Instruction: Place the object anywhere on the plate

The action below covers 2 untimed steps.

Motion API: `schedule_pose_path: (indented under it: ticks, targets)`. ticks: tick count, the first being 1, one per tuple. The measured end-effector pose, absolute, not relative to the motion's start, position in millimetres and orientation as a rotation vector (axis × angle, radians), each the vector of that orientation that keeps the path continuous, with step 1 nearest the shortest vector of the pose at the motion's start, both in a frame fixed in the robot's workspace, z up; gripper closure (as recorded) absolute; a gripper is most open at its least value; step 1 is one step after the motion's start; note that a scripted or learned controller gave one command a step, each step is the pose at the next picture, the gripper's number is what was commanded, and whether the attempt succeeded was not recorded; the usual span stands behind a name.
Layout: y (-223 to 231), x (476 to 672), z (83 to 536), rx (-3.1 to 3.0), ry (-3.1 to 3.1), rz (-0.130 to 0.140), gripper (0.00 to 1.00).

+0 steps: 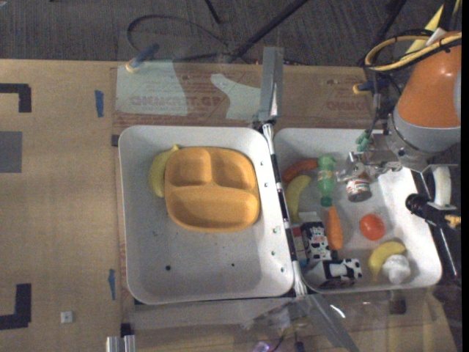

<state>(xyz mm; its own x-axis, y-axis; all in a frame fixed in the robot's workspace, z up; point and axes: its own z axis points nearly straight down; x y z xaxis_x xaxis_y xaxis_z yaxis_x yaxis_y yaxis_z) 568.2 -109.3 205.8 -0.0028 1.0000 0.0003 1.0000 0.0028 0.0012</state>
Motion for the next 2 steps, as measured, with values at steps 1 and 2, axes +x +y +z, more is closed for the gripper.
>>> schedule_pose_path:
  ticks: [1, 2]
  targets:
    - [-154, 630.4, 274, 1.825, 2.549, 0.002, 1.0]
    - [-110, 668.1, 291, 1.368, 2.819, 0.004, 1.0]
